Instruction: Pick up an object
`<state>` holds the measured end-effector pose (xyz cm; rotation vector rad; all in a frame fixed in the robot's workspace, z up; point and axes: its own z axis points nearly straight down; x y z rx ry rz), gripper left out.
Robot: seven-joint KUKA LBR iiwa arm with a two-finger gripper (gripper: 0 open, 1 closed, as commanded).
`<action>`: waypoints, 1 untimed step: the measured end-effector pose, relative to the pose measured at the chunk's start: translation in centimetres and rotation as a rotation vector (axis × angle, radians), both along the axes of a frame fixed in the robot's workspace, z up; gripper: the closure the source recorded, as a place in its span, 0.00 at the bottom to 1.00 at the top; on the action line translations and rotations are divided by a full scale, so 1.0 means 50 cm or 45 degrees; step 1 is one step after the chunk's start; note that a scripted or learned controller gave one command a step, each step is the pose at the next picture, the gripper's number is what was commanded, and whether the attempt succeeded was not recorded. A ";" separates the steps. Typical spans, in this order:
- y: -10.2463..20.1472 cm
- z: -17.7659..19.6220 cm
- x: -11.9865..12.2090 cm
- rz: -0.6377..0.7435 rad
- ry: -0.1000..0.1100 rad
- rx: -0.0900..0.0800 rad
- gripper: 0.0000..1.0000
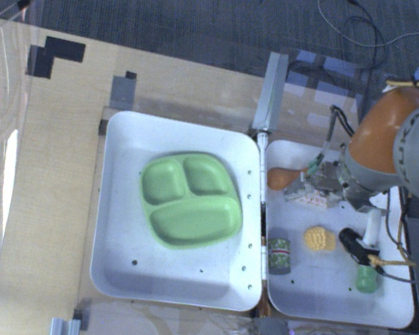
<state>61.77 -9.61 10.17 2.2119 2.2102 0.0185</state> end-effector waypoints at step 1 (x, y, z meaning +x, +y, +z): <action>-0.032 -0.028 0.104 -0.129 0.014 0.002 0.00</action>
